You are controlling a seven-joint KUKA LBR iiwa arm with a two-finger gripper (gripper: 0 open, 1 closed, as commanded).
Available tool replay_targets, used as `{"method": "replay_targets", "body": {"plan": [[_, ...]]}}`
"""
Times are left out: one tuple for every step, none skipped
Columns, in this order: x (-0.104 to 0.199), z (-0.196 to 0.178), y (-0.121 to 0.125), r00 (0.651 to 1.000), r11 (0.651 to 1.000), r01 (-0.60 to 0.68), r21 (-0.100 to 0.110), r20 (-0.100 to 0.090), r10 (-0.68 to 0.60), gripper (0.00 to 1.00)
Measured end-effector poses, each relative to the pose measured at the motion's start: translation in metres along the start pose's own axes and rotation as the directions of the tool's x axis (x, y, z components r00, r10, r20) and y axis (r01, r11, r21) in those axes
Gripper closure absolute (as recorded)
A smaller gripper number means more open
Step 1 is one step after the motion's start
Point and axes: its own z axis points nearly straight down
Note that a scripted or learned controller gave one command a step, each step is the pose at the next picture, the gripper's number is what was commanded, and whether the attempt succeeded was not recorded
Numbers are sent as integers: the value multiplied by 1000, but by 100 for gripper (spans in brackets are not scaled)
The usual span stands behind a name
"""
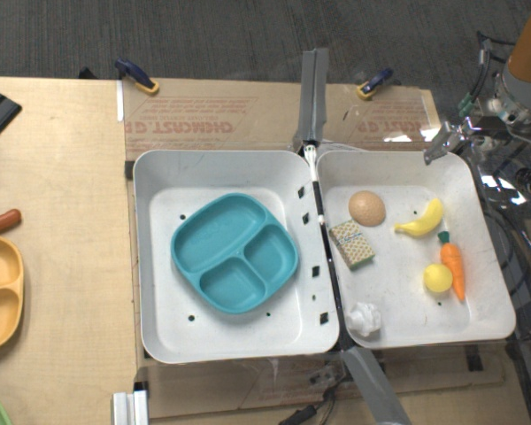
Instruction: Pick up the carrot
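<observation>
The carrot (454, 269) is small and orange with a green top. It lies lengthwise near the right wall of the right bin (478, 326), touching a yellow lemon (437, 278) on its left. My gripper (444, 142) hangs above the bin's back right corner, well behind the carrot and apart from it. The arm comes in from the right edge.
The right bin also holds a banana (422, 220), a brown egg (366, 208), a small patterned box (352, 243) and a crumpled white piece (365, 319). A teal divided plate (235, 252) lies in the left bin (150, 264). An orange dish (0, 295) sits on the table at far left.
</observation>
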Motion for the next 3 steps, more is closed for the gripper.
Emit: {"method": "replay_targets", "body": {"plan": [[-21, 123, -68, 1000, 1000, -27, 6, -10, 27, 0], [-15, 138, -121, 994, 994, -109, 4, -13, 109, 0], [-19, 129, -121, 994, 994, -114, 0, -5, 114, 100]]}}
